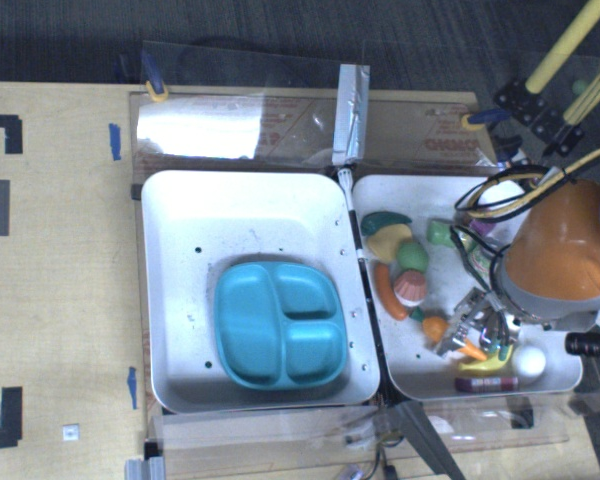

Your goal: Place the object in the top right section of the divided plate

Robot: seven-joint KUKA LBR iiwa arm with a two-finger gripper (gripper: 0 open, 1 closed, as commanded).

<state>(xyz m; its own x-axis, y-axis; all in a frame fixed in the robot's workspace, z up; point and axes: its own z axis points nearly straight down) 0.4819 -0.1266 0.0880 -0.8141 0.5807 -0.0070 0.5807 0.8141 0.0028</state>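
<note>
The arm (555, 253) reaches in from the right, wrist bent down over the right bin (420, 373). Its fingers (477, 330) sit low among toy food (405, 268); whether they are open or closed cannot be told. The blue plate (280, 323) lies in the left bin (180, 228).

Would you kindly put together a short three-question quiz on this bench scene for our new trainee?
1. True or false: the blue divided plate lies in the left bin.
2. Which bin holds the pile of toy food? A) left B) right C) both
3. Fill in: the gripper is over the ____ bin, near its front edge.

Key: 1 true; 2 B; 3 right. All three plate sections are bare, so the placing is not yet done.
</note>
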